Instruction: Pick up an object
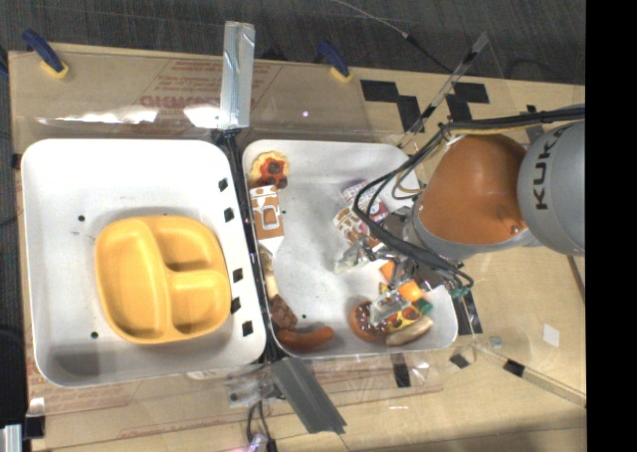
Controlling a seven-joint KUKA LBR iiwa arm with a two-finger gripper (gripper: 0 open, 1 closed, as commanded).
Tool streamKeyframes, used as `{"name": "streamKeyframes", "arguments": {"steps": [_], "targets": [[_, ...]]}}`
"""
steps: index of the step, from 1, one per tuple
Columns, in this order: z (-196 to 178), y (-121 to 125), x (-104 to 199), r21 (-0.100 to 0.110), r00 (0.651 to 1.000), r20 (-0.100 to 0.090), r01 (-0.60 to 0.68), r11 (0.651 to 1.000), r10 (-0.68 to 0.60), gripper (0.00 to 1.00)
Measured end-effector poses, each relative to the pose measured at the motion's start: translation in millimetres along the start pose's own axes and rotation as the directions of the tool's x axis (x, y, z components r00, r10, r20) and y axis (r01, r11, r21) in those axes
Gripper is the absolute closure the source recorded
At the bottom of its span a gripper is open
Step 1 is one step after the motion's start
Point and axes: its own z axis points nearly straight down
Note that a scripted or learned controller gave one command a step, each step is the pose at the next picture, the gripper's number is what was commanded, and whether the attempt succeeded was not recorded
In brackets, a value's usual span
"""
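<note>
Here, the grey arm with its orange band reaches in from the right over the right bin. Its gripper hangs low near that bin's right side, tangled behind black cables; whether the claw is open or closed cannot be told, as its tips are hidden among clutter.

Just below it, in the bin's lower right corner, lies a heap of toy food: a round pizza-like piece with red and dark spots, and a bright orange, green and yellow piece resting against it. A brown sausage lies along the lower edge. By the left wall sit a small round pastry with dark topping and an orange-and-white packet. A crumpled wrapper lies near the middle.

The left bin holds a yellow divided tray.
</note>
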Motion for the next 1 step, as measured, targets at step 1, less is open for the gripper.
{"name": "streamKeyframes", "arguments": {"steps": [1], "targets": [[-10.5,0.5,-1.0,0.000,1.000,-0.003,0.005,1.000,-0.005,1.00]]}}
